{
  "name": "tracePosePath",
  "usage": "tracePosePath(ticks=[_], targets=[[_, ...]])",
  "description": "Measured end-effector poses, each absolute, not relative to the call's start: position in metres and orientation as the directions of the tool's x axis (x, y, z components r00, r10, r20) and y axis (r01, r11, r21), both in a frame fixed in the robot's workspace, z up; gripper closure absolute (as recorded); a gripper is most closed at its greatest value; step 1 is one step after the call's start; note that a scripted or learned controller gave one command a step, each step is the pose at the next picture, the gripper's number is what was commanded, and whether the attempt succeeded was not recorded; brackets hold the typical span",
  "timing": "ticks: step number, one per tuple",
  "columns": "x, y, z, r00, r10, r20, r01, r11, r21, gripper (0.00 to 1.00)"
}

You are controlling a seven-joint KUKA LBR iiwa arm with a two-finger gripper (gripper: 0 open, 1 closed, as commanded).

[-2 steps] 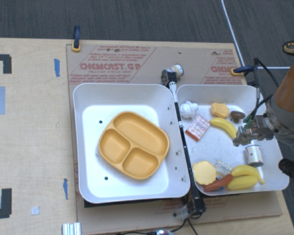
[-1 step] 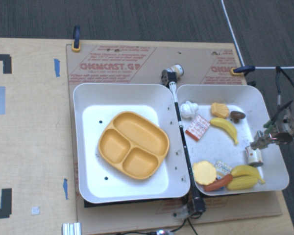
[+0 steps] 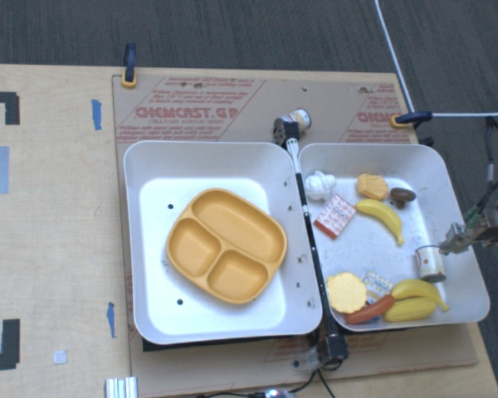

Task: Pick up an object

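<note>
Reaching in from the right, the claw sits just beside a small metal cup in the right bin | grip: cannot tell | nothing lifted yet; pick remains.

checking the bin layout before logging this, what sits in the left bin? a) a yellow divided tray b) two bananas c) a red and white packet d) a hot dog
a: the left bin holds a yellow divided tray with three compartments, while the bananas, packet and hot dog lie in the right bin.
</note>
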State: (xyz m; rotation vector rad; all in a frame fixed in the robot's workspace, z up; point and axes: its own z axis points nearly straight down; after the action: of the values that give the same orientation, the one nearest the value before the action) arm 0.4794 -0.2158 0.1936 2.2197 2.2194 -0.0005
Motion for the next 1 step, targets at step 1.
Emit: tracePosePath(ticks=[1], targets=[[0.5246,-0.1605,0.2075,-0.002,1.000,-0.001,1.000,0.002,0.003,1.00]])
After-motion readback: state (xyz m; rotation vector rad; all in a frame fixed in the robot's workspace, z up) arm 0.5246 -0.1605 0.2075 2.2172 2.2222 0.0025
